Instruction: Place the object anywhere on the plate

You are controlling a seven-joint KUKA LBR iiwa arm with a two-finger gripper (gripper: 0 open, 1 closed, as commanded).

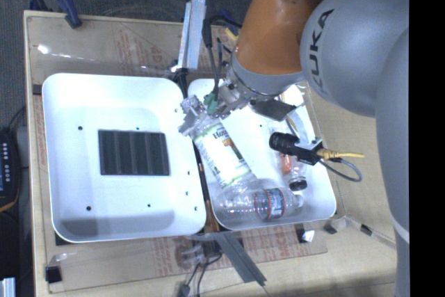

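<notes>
Grey, orange-banded arm (327, 31) overhead. Jaws (208, 106), state indiscernible, at top end of white-labelled clear plastic bottle (221, 153); long axis ran down-right in right white bin (323, 202). Dark ribbed rectangular plate (133, 152) leftward, in left bin (69, 108).

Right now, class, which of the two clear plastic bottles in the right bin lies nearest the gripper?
The bottle with the white-and-green label, its top end reaching up beside the gripper. The other clear bottle lies across the bin's near wall.
</notes>
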